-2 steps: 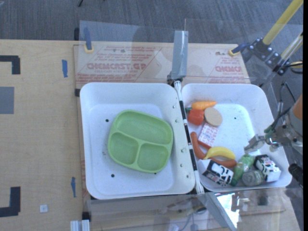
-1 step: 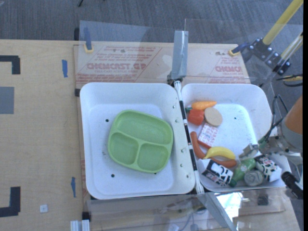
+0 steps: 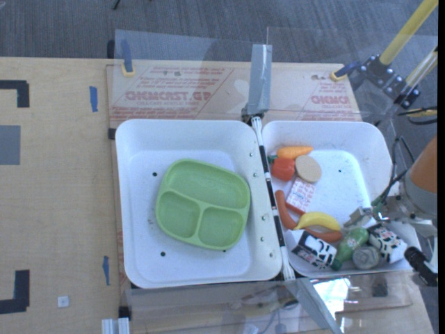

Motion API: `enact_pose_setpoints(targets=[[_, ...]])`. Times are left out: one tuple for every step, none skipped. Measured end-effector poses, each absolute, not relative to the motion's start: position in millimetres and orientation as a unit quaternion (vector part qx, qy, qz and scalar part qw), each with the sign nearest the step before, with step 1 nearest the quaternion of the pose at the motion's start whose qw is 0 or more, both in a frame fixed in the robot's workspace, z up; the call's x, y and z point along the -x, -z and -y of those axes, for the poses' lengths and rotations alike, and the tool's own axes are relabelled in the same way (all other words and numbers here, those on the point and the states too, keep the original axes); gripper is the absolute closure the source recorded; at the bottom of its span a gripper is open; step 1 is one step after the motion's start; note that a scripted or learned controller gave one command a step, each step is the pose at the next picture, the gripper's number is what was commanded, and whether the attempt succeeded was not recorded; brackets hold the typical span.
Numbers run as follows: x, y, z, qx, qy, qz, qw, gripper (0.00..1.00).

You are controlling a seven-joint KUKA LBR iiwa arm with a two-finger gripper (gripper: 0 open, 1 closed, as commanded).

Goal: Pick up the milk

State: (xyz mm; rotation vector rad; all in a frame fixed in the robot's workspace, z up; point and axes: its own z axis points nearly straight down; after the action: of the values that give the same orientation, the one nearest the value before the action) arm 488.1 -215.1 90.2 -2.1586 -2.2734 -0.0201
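Note:
The milk is a small black-and-white carton lying on its side at the near edge of the right bin. It sits just below a banana and left of a green bottle. My gripper is low over the bin's near right corner, about a hand's width right of the carton and just above the bottle. A second black-and-white patterned block lies under the gripper's right side; I cannot tell what it is.
The right bin also holds a carrot, a red vegetable, a tan disc, a pink packet, a sausage and a grey can. A green divided plate lies in the left bin.

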Motion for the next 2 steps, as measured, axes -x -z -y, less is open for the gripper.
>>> enact_pose_setpoints(targets=[[-485.7,-90,215,0.681,0.0070,0.733,0.001,0.00],[-542.7,-90,214,0.674,0.0065,0.738,0.001,0.00]])
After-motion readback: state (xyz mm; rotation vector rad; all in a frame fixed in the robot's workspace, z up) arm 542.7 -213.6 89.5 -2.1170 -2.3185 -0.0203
